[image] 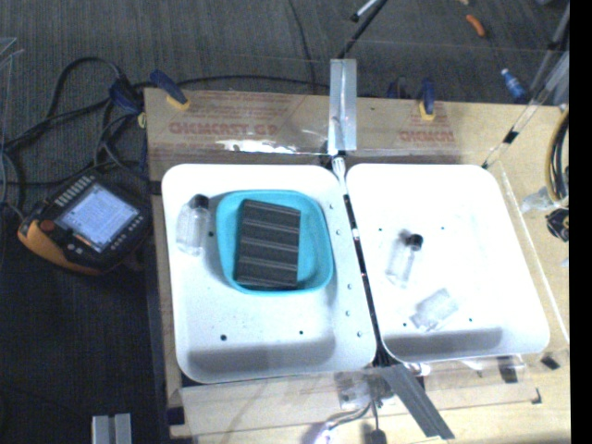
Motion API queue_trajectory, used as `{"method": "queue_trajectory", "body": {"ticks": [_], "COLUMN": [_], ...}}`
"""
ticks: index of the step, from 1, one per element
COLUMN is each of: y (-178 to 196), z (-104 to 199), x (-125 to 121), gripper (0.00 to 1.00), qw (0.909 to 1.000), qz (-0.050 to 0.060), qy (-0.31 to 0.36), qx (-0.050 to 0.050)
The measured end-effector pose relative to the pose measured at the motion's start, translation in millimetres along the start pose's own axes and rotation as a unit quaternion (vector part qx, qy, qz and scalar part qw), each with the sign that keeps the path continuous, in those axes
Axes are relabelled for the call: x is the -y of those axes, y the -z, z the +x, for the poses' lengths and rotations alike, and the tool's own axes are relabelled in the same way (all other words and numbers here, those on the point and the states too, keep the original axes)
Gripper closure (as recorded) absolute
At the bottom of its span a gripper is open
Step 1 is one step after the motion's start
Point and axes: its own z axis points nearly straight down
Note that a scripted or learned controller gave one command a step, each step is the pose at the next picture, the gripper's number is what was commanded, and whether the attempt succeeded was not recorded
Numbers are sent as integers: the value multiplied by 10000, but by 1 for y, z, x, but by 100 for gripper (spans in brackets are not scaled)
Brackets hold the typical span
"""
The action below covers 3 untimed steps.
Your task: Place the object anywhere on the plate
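A blue plate [318,240] lies in the left bin [264,340], toward its back. A dark grey ribbed block [268,243] rests flat on the middle of the plate. Just left of the plate, touching its rim, is a small clear bottle with a black cap [191,222]. A second clear bottle with a black cap [404,257] lies in the right bin [476,215], left of centre. A small clear plastic piece [433,310] lies in front of that bottle.
A metal post [343,118] stands at the back between the two bins. A control pendant with a lit screen [92,222] and cables sit on the floor to the left. Clamps hold the bench's back edge.
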Motion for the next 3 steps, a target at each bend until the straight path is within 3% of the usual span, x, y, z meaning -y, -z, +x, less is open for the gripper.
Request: {"method": "queue_trajectory", "body": {"ticks": [1,2,3], "y": [0,-64,-82], "z": [0,3,0], "x": [0,7,1], "gripper": [0,0,0], "qw": [10000,9991,9974], "qz": [0,11,12], "qy": [0,-424,-725], "qx": [0,2,9]}}
